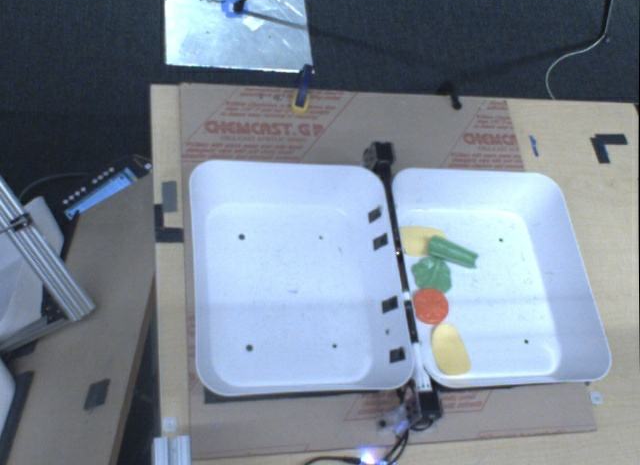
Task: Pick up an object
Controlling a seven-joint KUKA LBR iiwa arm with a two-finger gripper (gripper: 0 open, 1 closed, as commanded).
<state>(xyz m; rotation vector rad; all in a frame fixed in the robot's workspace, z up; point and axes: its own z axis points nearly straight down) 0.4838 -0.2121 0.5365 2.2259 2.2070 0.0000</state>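
five small things lie in the right bin, all crowded against its left wall beside the divider between the two bins. from the far end to the near end: a yellow piece, a long green piece lying across its edge, a darker green lump just beside that, a round red disc touching the lump, and a yellow oval near the bin's near left corner. any of them would serve as the object to pick up.

they sit bunched, probably because they were dropped or slid toward that wall, so the middle three touch or overlap and would be awkward to grasp cleanly. the yellow oval lies a little apart, which looks the easier choice, though the wall is close on its left side.

the left bin stands alongside on the brown board that carries both. nothing has been lifted yet, and i cannot tell whether the gripper is open or closed.
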